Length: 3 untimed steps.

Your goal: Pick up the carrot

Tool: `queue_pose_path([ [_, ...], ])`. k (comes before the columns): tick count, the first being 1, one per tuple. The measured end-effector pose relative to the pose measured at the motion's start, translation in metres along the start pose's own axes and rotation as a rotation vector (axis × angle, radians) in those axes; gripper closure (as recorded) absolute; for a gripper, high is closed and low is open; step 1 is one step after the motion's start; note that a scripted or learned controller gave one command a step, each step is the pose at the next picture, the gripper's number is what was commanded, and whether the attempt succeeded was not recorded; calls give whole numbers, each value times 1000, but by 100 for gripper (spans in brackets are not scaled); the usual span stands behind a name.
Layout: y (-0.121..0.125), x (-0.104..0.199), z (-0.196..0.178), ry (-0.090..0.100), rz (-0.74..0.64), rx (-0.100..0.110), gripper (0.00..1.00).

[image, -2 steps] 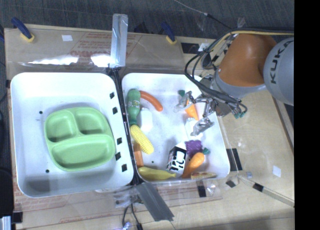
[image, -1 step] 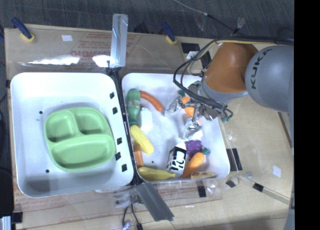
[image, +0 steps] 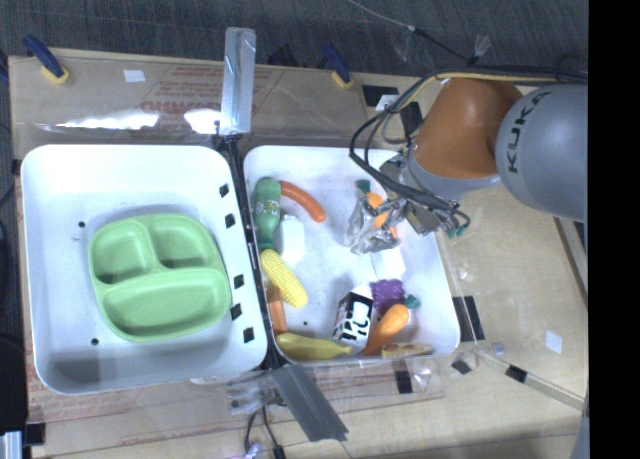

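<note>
Landmark: right bin (image: 432, 247). The carrot (image: 393, 320), orange with a green top, lay in that bin's near right corner. It was tilted and touched a purple toy (image: 388, 293) on its far side and a black-and-white box (image: 353, 319) on its left. A yellow banana (image: 310, 347) ran along the bin's near wall, just beside the carrot's tip. That corner was crowded, with little free room around the carrot, and the bin's right wall was close.

The gripper (image: 375, 225) hung over the bin's far right part, well apart from the carrot. How far it was opened could not be told, as the wrist and cables covered it. A small orange and green bit (image: 376, 202) sat right at the gripper, too small to identify.

Along the bin's left wall, an ear of corn (image: 283, 277) lay mid-way and a green vegetable (image: 266, 207) sat toward the far end. An orange sausage-like piece (image: 303, 201) lay just right of the green one. The bin's middle floor was bare white, the most open room. The arm (image: 470, 132) came in over the bin's far right edge.

Left of the bin, wall against wall, the left bin (image: 40, 247) held a green divided plate (image: 158, 272). Both stood on the surface (image: 520, 287).
</note>
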<state>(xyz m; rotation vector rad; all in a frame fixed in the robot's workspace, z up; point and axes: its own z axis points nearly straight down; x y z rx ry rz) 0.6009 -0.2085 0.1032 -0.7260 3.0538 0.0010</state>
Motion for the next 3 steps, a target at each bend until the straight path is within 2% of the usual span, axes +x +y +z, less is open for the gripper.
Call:
queue_pose_path([
  [1,0,0,0,0,0,0,0],
  [2,0,-2,-11,-3,-3,2,100],
  [3,0,-2,-11,-3,-3,1,0],
])
